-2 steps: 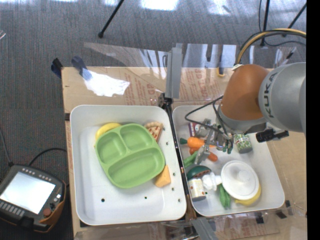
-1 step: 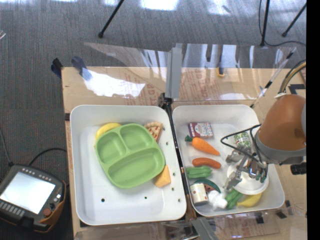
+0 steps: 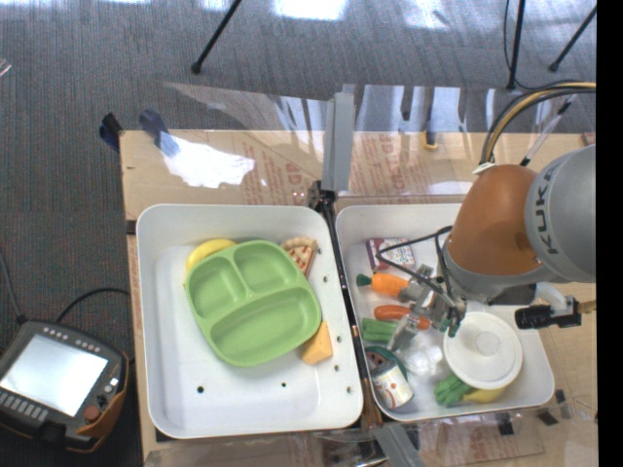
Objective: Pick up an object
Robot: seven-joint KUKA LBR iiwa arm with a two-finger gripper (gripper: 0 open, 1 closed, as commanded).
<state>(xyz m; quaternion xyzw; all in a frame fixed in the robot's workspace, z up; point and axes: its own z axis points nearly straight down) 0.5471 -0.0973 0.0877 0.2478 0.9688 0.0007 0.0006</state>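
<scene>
Your tool [image 3: 425, 309] hangs low in the right bin [image 3: 541, 389], its spread beyond telling, with the red sausage-like piece [image 3: 391, 312] just to its left, long axis running left-right, nearest to grab.

Green tray [image 3: 253, 302] crowds the left bin [image 3: 156, 358]; its lower floor lies open.

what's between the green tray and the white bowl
In the camera view, between the green tray and the white bowl run the bins' rims, then the gripper over small toys.
</scene>
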